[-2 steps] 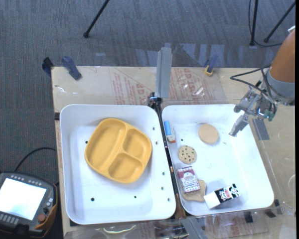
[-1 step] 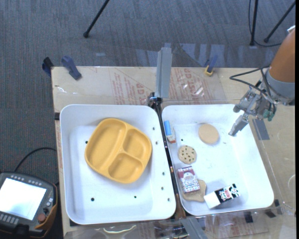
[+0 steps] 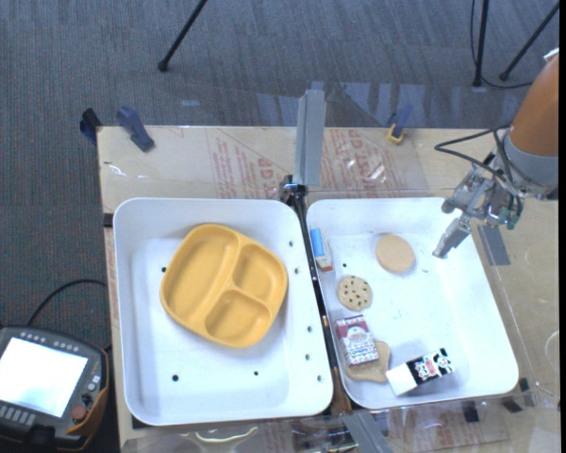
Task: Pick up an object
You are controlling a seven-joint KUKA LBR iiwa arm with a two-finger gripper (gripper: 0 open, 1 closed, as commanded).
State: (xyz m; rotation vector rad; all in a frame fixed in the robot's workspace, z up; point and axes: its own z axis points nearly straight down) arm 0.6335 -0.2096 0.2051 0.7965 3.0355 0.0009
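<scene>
**Ana:** While the gripper (image 3: 464,217) hangs over the upper right part of the right bin (image 3: 481,333), what worries you most?

**Ben:** A miss. I cannot tell whether the pincer is open or closed, since the fingers read as one pale blur with a single prong slanting down-left. Nothing shows between them. The nearest candidate, I judge, is the plain tan disc (image 3: 394,253), lying flat just to the left of that prong. Flat things give fingers little edge, so they could slide over it or push it along the floor.

**Ana:** And the others?

**Ben:** The chocolate-chip cookie (image 3: 355,293) sits below the disc, apart from it. Lower still, the red packet (image 3: 357,339) overlaps a tan piece (image 3: 375,364), and the black-and-white carton (image 3: 421,369) touches that piece's right end. A grab into that cluster could drag two things at once. The small blue box (image 3: 316,245) lies against the left wall, where a finger might strike the rim.

**Ana:** What can't you make out?

**Ben:** Most of the arm (image 3: 538,121) is cut off at the right edge. The tan piece is half covered, so its shape is unclear, and the packet's print is unreadable. The yellow divided plate (image 3: 224,284) in the left bin (image 3: 137,366) lies well apart from all this.
</scene>
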